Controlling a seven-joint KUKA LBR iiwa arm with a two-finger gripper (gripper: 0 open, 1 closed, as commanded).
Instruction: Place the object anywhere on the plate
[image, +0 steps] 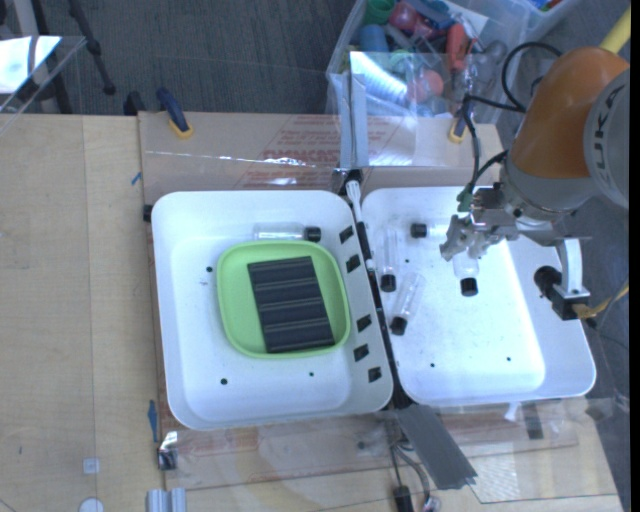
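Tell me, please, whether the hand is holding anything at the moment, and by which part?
It cannot be told: the hand hangs over the right bin, but nothing shows plainly in it.

Two white bins (175, 300) sit on a wooden bench (70, 300); behind them stands a clear box (440, 50) (full of colourful items).

The arm (575, 110) is cut off by the right edge of the picture. The gripper (466, 250) is small and blurred. The clutter (430, 40) behind the bins is blurred and cut off at the top.
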